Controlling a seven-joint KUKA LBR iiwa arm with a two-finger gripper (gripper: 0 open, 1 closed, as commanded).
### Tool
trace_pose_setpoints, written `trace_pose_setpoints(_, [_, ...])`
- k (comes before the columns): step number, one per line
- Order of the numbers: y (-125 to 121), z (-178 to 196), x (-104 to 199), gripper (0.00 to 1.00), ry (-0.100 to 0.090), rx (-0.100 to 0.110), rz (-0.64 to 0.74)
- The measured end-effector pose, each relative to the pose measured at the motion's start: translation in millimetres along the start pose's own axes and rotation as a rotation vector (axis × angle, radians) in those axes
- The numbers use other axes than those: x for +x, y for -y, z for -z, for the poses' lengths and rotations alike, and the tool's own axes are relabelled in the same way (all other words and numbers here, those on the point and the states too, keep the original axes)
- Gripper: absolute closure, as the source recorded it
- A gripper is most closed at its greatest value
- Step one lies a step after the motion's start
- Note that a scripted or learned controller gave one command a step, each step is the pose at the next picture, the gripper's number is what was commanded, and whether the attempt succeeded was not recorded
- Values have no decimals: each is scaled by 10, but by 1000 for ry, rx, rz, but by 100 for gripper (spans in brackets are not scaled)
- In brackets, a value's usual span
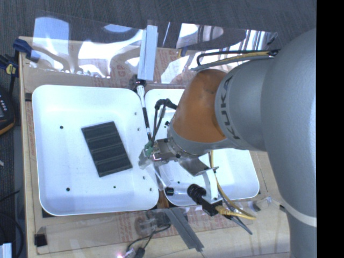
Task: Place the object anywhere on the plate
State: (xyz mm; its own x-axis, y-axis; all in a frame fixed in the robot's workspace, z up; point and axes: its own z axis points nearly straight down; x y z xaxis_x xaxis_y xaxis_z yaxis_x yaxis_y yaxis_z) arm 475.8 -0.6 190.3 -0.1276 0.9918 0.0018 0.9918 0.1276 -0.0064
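A dark grey ribbed rectangular plate [106, 148] lies flat and turned at an angle in the middle of the left white bin [54, 106]. My gripper [152, 155] hangs low over the ridge between the two bins, just right of the plate's lower right corner. A small pale greenish bit shows at the gripper's tip, too small and too hidden to name. The grey arm with its orange band [201, 109] covers most of the right bin [242, 176], so what lies beneath it is hidden.
Cables and a black fitting [196, 192] hang from the wrist over the right bin's front edge. A clear plastic wall [148, 50] stands behind both bins. Wooden bench edges frame the bins.
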Motion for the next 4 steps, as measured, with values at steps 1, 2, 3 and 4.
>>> trace_pose_setpoints(1, [-308,219,684,100,3,-3,326])
trace_pose_setpoints(2, [-903,-95,1624,100,3,-1,285])
trace_pose_setpoints(3, [-1250,-726,1150,100,2,1,92])
trace_pose_setpoints(4, [-1352,-189,1264,100,1,0,-709])
